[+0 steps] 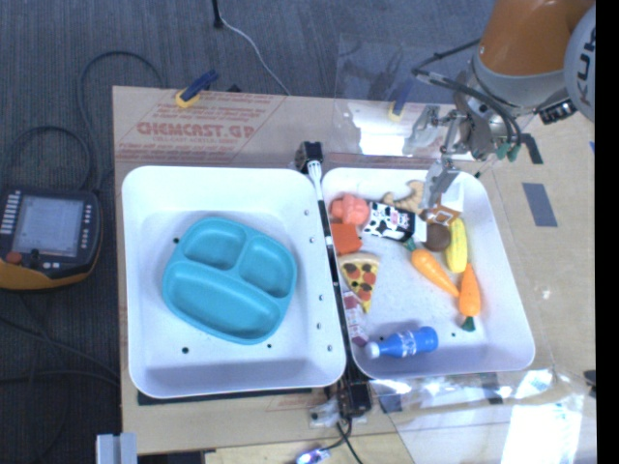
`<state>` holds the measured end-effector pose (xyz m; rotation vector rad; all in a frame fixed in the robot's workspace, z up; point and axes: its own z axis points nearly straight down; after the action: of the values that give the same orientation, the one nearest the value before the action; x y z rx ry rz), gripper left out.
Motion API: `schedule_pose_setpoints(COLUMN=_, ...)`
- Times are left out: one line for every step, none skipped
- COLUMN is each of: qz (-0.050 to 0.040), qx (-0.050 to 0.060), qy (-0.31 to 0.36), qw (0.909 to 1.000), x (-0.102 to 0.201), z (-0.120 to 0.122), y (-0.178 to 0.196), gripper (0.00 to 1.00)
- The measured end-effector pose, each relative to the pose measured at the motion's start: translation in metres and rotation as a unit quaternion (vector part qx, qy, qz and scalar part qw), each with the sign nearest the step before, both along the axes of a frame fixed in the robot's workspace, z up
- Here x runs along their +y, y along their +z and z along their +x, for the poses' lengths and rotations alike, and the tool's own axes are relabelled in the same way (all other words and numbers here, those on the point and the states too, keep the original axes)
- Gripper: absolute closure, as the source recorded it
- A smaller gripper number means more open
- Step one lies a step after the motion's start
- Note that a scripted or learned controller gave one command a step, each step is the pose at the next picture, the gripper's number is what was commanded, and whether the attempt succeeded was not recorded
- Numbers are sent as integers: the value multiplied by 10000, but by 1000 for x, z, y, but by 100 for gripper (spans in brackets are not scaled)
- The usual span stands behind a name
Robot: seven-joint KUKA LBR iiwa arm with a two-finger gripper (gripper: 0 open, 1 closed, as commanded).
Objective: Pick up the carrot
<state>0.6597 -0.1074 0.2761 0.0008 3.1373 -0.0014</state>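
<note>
Carrots, two, orange, both in the right bin (503,259); landmark for all places below is the yellow corn-like piece (456,244) standing near that bin's far right side. Carrot (469,293): just below the landmark, running down toward the near right corner, green tip at its lower end. Second carrot (434,270): just left of the landmark, slanted, its lower end close to the first carrot.

Pincer (440,180): above the landmark, over the bin's far edge, hanging from the grey and orange arm (527,27); whether its fingers are released or clenched cannot be told at this size; nothing seen between them.

Step in hand, by judgement: approach; no grasp made. Next move calls for travel toward the near side past the landmark, descent over one carrot, fingers set across its narrow width.

Obstacles: landmark piece lying close beside both carrots; brown item (438,237) touching the landmark's left side; black-and-white carton (390,223) further left; risk of nudging neighbours or catching two pieces at once.

Other stock: pizza slice (361,275) well left and below; red-orange piece (348,211) far left; blue bottle (404,342) well below, near the bin's front wall. Left bin (145,211): blue divided plate (230,278). Desk (561,288): bare wood to the right.
</note>
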Motion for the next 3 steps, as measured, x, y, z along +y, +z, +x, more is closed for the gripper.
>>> schedule_pose_setpoints(qz=-31, qx=-139, qy=922, qw=9956, x=-35, z=-36, y=-151, gripper=0)
schedule_pose_setpoints(qz=-20, qx=-41, qy=1618, qw=9868, x=-44, z=-111, y=-185, gripper=0)
schedule_pose_setpoints(qz=-43, qx=-79, qy=1620, qw=9867, x=-44, z=-108, y=-173, gripper=100)
